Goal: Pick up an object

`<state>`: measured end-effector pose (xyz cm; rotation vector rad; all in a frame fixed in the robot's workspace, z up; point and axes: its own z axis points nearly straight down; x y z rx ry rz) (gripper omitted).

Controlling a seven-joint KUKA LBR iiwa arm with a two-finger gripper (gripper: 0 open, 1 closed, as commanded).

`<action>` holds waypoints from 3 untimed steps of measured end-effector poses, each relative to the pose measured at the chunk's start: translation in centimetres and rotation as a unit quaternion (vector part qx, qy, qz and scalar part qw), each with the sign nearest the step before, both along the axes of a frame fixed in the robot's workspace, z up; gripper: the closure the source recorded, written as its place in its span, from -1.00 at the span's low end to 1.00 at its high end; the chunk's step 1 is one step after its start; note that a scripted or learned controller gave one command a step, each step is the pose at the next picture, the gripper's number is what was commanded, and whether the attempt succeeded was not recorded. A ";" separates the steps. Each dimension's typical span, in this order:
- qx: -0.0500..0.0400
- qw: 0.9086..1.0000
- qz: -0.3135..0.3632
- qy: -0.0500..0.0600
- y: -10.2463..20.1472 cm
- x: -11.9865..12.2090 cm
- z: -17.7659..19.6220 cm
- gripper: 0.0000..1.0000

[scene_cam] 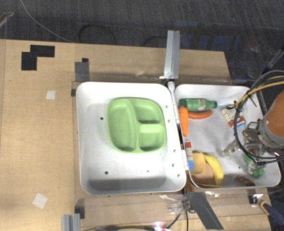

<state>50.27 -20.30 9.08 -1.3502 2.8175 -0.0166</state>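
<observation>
The right bin [214, 134] holds several objects. A green bottle [198, 103] lies at its far left. Just below it are an orange carrot [183, 119] and a red chili-like piece [200, 114]. A yellow banana [214, 165] rests against a tan bread-like item [202, 171] at the near left. A small brown piece [243, 180] lies at the near edge. My gripper [248, 150] hangs low over the right side of this bin, under the orange band [282, 114] and a tangle of cables. A small green item [255, 170] sits right below it.
The left bin [91, 167] holds a green divided plate [135, 124]. A metal post [172, 54] stands behind the wall between the bins. A small red and white packet [230, 115] lies at the far right of the right bin.
</observation>
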 end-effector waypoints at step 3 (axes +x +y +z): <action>-0.002 0.983 0.186 -0.004 0.2 1.6 1.3 1.00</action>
